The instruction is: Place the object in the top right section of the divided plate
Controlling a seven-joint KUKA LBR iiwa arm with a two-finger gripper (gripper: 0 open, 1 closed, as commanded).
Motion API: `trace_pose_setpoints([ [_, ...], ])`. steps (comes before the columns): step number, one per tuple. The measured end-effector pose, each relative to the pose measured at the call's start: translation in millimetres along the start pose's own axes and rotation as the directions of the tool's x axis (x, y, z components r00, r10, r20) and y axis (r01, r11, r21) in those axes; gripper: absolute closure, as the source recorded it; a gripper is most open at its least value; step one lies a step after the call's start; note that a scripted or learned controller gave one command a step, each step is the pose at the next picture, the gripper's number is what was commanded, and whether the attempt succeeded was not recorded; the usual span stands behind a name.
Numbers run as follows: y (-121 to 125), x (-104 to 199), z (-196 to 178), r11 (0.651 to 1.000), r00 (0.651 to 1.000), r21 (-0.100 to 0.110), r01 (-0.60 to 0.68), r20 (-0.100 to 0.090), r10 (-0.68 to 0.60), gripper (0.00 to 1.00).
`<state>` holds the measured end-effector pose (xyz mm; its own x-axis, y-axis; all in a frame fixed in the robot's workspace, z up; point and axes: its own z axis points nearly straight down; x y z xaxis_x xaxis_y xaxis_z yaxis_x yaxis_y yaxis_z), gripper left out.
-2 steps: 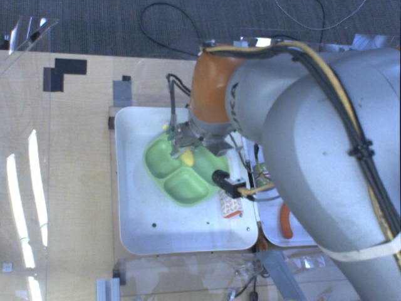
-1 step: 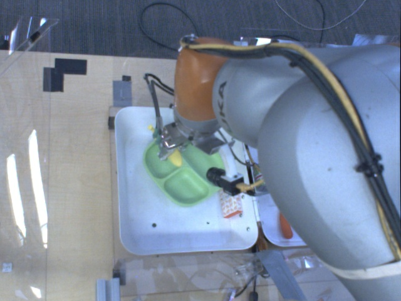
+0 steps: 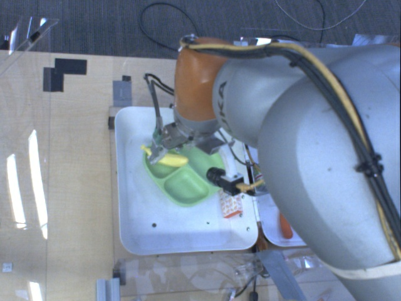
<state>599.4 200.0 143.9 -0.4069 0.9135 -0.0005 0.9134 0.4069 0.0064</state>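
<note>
Over the left white bin point(image 3: 135, 218), the grey arm point(image 3: 301, 124) hangs its gripper point(image 3: 158, 148) at the ten o'clock edge of the green divided plate point(image 3: 185, 190), fingers pinching a yellow object point(image 3: 171, 160) above the plate's upper section, with an orange item point(image 3: 285, 226) at four o'clock in the right bin.
</note>
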Motion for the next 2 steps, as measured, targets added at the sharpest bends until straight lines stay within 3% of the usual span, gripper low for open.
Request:
trace_pose_setpoints([
  [1, -0.2, -64.0, 9.2, 0.946, 0.946, -0.003, 0.324, -0.006, -0.324, 0.0],
  [2, -65.3, -95.2, -43.3, 0.735, 0.735, -0.001, 0.678, 0.002, -0.678, 0.0],
])
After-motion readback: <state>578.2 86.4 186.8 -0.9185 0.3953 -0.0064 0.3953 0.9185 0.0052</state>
